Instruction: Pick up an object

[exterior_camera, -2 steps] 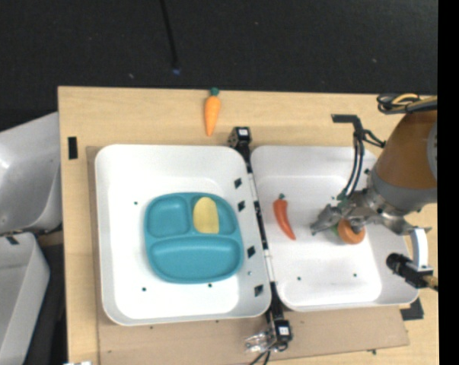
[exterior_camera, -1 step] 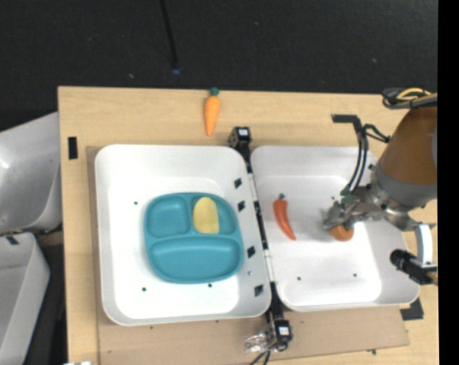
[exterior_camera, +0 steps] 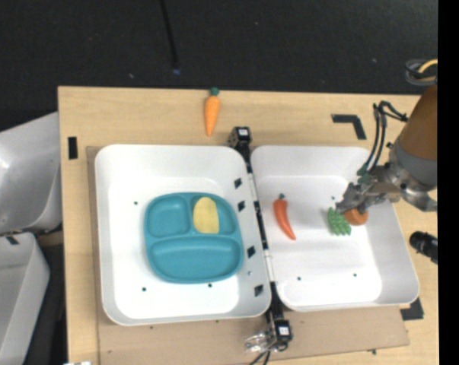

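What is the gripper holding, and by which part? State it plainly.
It cannot be told. The gripper sits low over the orange end of a toy carrot with green leaves in the right bin, touching or nearly so, but no clear grasp shows.

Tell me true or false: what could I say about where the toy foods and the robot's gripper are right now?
1. A yellow food piece lies in the blue divided plate. True.
2. The red pepper lies in the left bin. False: it lies in the right bin.
3. A toy carrot lies on the wooden bench, outside the bins. True.
4. The gripper is over the blue plate. False: it is in the right bin, at an orange toy with a green top.
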`<state>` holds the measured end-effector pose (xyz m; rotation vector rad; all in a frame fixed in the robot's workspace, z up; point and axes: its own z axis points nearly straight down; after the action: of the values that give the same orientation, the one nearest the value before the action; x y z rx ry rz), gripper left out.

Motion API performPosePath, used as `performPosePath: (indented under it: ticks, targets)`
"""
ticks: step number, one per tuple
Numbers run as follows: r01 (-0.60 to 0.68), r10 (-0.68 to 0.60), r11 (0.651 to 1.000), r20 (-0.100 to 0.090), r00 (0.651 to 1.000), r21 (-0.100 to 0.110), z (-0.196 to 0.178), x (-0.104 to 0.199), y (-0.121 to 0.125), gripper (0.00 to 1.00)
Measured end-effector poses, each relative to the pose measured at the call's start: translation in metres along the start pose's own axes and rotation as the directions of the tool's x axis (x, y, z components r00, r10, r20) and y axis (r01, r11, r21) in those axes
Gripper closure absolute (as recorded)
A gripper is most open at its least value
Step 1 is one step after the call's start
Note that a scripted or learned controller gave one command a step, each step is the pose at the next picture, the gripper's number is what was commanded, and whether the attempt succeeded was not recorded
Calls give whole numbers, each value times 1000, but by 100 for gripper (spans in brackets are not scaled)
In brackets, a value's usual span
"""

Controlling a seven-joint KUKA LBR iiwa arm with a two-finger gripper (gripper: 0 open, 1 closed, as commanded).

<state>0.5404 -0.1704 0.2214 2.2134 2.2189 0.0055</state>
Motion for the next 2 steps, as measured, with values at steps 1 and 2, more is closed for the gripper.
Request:
performPosePath:
  ticks: [1,2]
  targets:
    - [-3,3,1000,-1,1000,8,19,-1,0,100]
    - [4,-4,1000,-4,1000,7,9,49,-11,100]
